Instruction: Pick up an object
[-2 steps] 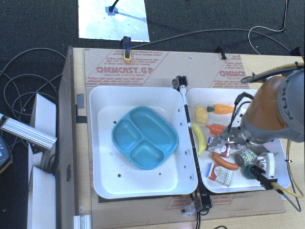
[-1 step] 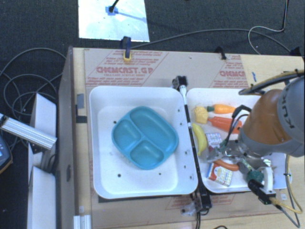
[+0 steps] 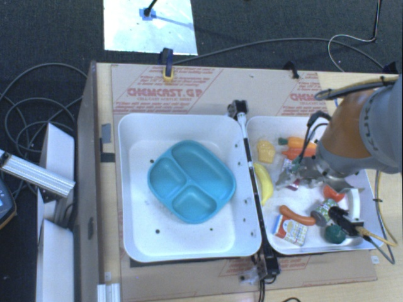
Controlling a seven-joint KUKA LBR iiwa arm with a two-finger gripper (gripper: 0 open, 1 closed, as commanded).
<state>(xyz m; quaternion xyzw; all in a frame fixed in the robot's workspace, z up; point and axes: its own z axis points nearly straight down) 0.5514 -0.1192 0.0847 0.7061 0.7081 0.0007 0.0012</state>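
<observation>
We see the arm (image 3: 362, 128) reaching in over the right bin (image 3: 264, 231), its gripper (image 3: 296, 176) lowered among the clutter near that bin's middle; whether it is wide, narrow or holding anything, we cannot tell. Beside it, along the bin's left wall, lies a yellow banana (image 3: 263, 182), with a pale yellow piece (image 3: 266, 150) toward the far left corner. A red sausage (image 3: 296, 216) and a small printed carton (image 3: 291, 233) sit by the near edge. In the left bin (image 3: 138, 231) rests a blue divided plate (image 3: 191, 180), about central.
</observation>
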